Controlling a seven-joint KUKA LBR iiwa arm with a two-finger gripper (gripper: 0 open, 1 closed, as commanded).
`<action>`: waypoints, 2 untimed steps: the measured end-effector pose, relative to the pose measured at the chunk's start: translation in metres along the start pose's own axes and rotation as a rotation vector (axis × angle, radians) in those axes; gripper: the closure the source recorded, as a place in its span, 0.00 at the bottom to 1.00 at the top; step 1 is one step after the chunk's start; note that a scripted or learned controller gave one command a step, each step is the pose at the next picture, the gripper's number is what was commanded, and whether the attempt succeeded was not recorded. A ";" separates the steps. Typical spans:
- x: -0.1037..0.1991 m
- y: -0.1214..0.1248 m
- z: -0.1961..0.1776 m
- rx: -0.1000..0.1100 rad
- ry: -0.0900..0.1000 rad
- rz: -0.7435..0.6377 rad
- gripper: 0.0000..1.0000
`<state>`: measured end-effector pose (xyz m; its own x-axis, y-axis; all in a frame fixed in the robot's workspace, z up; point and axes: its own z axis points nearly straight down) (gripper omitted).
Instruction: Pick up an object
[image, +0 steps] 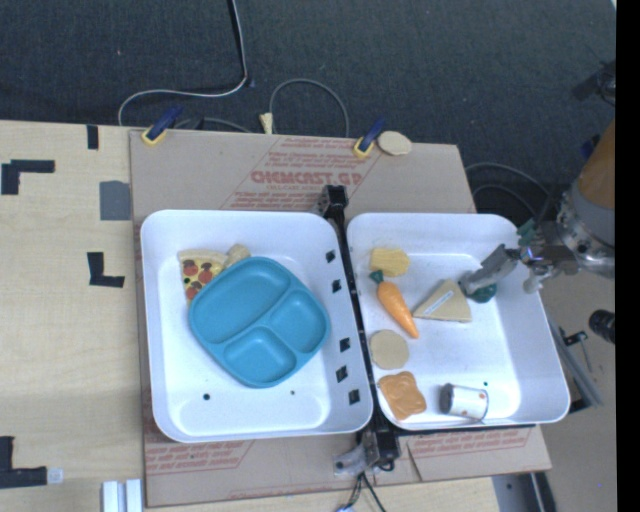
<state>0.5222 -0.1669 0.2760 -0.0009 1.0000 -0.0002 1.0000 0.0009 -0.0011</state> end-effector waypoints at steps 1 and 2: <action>0.048 0.028 0.133 0.010 0.004 -0.004 0.00; 0.068 0.052 0.190 -0.007 -0.003 -0.001 0.00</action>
<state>0.5740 -0.0984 0.0856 -0.0022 1.0000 -0.0033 1.0000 0.0023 0.0055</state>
